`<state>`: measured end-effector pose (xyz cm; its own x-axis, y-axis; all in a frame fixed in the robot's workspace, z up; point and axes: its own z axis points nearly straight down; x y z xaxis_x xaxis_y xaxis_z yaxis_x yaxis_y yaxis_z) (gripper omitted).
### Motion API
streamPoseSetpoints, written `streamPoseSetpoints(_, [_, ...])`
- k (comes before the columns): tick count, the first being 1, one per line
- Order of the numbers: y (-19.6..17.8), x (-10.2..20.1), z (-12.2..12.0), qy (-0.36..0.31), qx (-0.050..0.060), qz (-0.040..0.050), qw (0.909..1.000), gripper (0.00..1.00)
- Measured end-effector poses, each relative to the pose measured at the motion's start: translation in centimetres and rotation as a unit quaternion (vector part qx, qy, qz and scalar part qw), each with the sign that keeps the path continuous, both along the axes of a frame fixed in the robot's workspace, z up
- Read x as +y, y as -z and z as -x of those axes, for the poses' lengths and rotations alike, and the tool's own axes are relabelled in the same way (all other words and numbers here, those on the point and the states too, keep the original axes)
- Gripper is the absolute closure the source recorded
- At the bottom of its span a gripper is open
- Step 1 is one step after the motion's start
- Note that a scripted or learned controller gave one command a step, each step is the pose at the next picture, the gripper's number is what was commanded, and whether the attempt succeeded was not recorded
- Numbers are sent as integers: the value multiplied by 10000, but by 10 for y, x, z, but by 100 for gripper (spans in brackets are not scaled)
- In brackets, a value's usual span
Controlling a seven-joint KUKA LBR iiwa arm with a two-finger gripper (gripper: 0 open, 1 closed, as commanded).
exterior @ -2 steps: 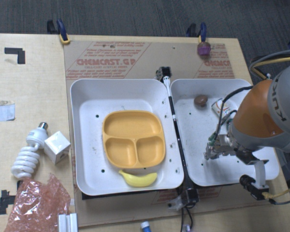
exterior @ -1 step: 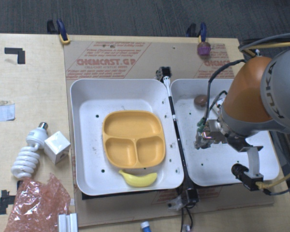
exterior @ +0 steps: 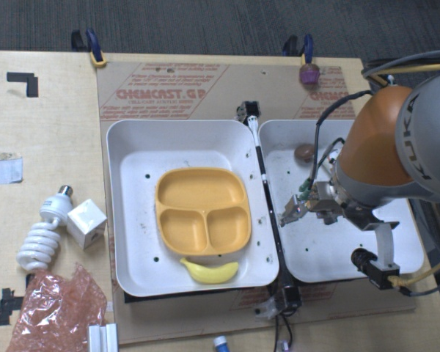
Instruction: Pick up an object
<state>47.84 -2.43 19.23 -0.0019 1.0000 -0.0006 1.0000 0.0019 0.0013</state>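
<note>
The gripper (exterior: 290,215) hangs low in the right bin (exterior: 308,259) — whether it grips anything, I cannot tell — with the small brown object (exterior: 304,152) beyond it toward the bin's far wall.

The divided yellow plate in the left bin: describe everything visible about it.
The yellow plate is a rounded-square tray, matte like plastic, with three compartments: one wide across the far side, two smaller on the near side. It lies flat, slightly rotated, in the left bin. A banana lies against its near edge.
</note>
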Motion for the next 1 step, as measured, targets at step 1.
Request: streamPoseSetpoints(1, [100,-85,1,18,7,-1,10000,0])
